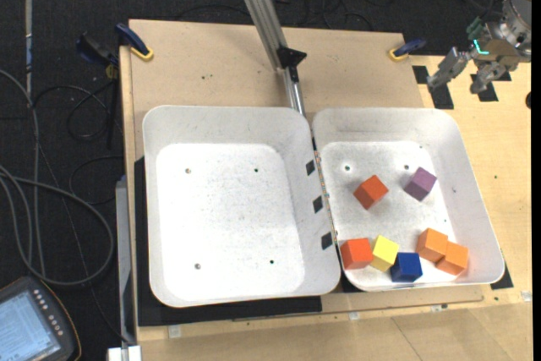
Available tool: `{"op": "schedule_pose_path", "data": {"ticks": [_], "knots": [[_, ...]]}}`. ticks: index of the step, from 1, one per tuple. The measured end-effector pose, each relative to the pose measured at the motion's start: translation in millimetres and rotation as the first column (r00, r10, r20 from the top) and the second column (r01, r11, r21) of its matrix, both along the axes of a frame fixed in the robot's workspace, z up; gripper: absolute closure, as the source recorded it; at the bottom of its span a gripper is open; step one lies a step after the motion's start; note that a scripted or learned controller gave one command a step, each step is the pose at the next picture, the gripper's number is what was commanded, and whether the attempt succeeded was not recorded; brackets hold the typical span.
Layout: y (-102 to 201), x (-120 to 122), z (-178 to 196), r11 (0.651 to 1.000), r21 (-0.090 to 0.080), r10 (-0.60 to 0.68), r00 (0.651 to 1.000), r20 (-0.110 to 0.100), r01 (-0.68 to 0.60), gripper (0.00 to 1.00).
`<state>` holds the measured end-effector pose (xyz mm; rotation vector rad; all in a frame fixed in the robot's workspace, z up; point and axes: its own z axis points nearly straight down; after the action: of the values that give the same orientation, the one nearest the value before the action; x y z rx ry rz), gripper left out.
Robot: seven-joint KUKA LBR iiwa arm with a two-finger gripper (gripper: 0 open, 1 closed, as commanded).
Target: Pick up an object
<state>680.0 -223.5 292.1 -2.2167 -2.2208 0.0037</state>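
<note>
In the camera view, the two-finger gripper (pixel 463 73) is hovering with fingers spread and nothing between them, beyond the far right corner of the right white bin (pixel 469 182). Inside that bin, an orange-red cube (pixel 370 191) is sitting near the centre, turned diagonal to the walls, with no long axis.

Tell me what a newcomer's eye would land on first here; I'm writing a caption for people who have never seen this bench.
The bright blocks in the right bin stand out first: an orange block and a purple block mid-bin, and a row along the near wall that includes a yellow block and a blue block. Next comes the gripper, up at the far right, outside the bins.
</note>
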Motion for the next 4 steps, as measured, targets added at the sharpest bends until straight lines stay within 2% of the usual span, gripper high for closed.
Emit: {"op": "schedule_pose_path", "data": {"ticks": [1, 2, 4], "knots": [[0.5, 0.4, 2.9, 1.0, -0.002, 0.002, 1.0, 0.003, -0.002, 0.0], [4.6, -0.8, -60.9, 1.0, -0.001, 0.001, 1.0, -0.001, -0.001, 0.0], [5.0, -3.0, -147.7, 1.0, -0.001, 0.0, 1.0, 0.001, 0.0, 0.0]]}}
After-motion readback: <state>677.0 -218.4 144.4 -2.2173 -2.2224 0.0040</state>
